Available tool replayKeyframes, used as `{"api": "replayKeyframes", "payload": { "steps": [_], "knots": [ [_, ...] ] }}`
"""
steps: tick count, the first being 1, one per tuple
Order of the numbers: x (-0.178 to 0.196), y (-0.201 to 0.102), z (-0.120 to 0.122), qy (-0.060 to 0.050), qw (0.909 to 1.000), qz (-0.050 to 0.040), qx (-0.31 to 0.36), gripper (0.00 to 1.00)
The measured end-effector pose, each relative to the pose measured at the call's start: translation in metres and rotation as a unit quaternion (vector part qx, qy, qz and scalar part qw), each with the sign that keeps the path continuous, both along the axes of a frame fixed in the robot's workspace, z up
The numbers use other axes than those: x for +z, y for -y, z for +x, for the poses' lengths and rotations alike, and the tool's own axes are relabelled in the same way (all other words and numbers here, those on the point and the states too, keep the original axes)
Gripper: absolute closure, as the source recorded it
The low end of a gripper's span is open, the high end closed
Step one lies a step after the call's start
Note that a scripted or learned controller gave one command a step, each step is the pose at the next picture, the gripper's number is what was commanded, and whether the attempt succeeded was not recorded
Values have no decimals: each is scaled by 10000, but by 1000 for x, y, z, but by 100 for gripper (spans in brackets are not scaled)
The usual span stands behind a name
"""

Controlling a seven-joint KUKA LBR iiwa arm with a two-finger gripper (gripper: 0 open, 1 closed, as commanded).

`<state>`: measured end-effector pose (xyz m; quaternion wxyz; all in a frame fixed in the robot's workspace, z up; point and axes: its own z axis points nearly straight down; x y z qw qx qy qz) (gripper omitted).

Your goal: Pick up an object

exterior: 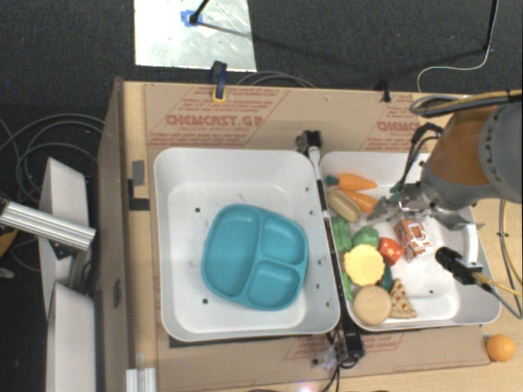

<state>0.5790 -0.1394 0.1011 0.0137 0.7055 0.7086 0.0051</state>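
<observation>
The right bin [458, 305] holds several toy foods. An orange carrot [357, 181] lies at the back, with a tan bread roll [343, 207] beside it. Green pieces [365, 238], a red piece [390, 250], a yellow round [364, 265], a tan cookie [372, 305] and a pizza slice [401, 300] lie along the left half. A red-and-white box [413, 237] sits mid-bin. My gripper [403, 209] hangs low over the bin's middle, just above and behind the red-and-white box. The wrist hides how it stands.
The left bin [180, 178] holds a blue divided plate [254, 256]. A black part [454, 265] juts over the right bin's right side. An orange ball [499, 348] lies outside the bins at the front right. Cables run along the bench's right edge.
</observation>
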Motion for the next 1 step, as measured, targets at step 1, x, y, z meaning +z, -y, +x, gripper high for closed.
{"api": "replayKeyframes", "payload": {
  "steps": [1],
  "knots": [
    [-2, 17, -8, 76, 10000, 37, 22, 0]
  ]
}}
